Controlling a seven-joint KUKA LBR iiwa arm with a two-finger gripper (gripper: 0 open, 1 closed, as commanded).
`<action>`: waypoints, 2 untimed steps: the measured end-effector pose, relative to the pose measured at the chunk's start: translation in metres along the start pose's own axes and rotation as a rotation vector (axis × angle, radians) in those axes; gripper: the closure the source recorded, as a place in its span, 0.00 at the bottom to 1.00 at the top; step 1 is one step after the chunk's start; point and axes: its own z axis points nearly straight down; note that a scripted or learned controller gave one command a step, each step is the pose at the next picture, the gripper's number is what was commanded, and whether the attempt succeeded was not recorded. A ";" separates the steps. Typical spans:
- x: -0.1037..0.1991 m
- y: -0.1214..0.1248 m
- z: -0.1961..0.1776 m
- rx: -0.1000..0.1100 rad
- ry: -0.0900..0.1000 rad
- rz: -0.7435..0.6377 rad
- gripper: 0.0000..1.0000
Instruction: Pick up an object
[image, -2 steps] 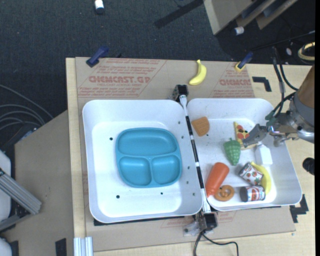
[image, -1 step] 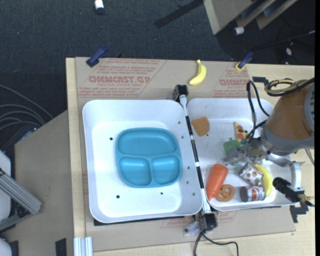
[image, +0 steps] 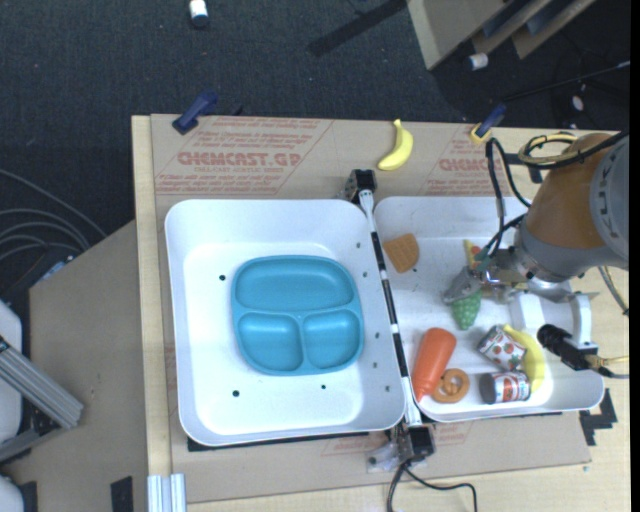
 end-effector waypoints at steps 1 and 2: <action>0.000 0.000 -0.010 -0.002 0.000 0.001 1.00; 0.072 -0.034 -0.100 0.000 0.000 -0.001 1.00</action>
